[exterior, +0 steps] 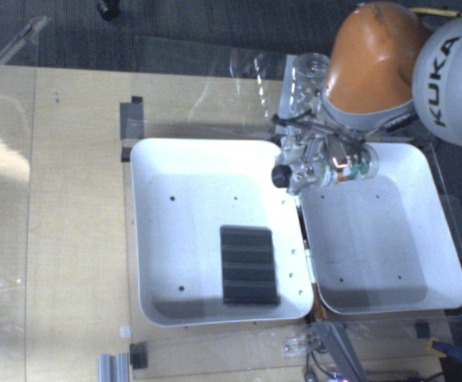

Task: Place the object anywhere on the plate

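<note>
Dark ribbed rectangular block [249, 265] lies flat in left shallow white bin [167, 237], lower-centre of floor, long axis running top to bottom, apart from all walls. Right shallow white bin [390, 245] sits just beside it, rims touching along centre seam. Grey arm w/ orange band [374, 46] enters from upper right; gripper [307, 169] hangs over the seam nr the bins' top edge, well apart from block. Finger state: cannot tell, mechanism cluttered & blurred.
</note>
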You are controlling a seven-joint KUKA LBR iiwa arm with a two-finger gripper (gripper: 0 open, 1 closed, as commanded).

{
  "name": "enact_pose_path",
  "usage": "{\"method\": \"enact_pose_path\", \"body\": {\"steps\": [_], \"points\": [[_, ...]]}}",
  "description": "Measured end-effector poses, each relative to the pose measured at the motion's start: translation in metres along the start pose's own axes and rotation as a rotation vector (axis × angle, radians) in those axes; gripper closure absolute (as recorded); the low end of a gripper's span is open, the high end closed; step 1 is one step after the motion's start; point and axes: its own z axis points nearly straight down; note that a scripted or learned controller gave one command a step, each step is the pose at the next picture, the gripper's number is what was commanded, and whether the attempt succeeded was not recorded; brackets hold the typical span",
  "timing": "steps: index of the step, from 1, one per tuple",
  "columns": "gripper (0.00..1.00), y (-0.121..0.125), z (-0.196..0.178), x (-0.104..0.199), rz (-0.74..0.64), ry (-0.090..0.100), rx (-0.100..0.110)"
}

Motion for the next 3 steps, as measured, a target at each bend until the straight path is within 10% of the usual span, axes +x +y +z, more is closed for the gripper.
{"method": "enact_pose_path", "body": {"steps": [1, 3], "points": [[1.00, 0.078, 0.020, -0.062, -0.070, 0.001, -0.002], [1.00, 0.008, -0.031, -0.060, -0.723, 0.000, -0.002]]}}
